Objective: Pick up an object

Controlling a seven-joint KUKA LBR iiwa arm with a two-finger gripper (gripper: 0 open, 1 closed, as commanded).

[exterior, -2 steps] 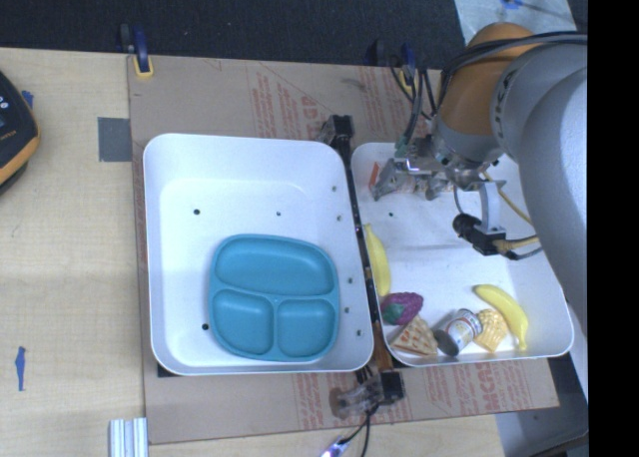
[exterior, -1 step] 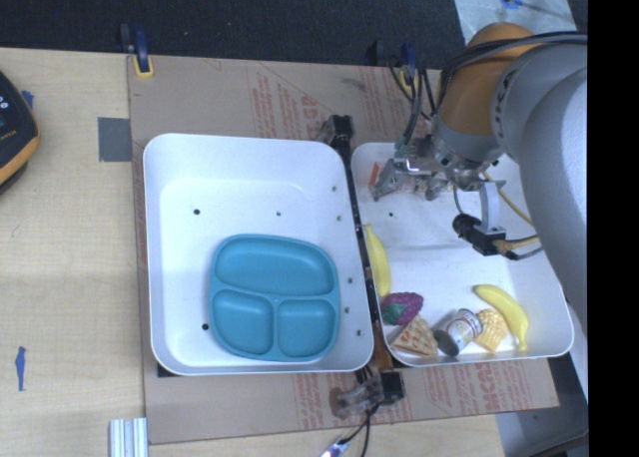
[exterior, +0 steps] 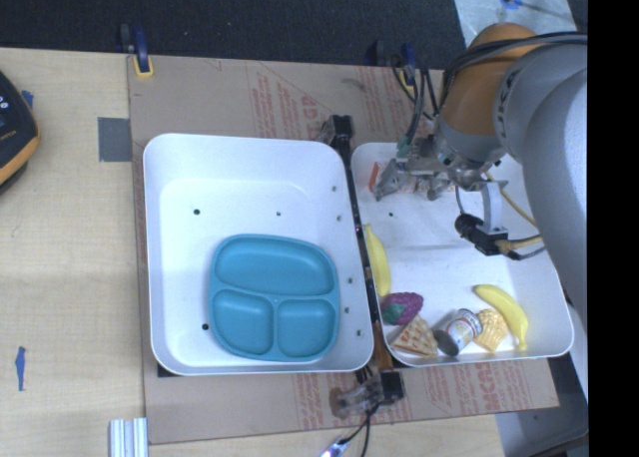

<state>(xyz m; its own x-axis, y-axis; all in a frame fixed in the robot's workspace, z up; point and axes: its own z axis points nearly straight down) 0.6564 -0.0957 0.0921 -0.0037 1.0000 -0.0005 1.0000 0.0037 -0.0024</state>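
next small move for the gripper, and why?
Probably shift toward the near end of the right bin: the gripper sits at its far end over bare floor, while the banana, can and purple toy lie nearer the camera.

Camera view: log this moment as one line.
end effector: far end of right bin | holding: nothing seen | blue tray: left bin
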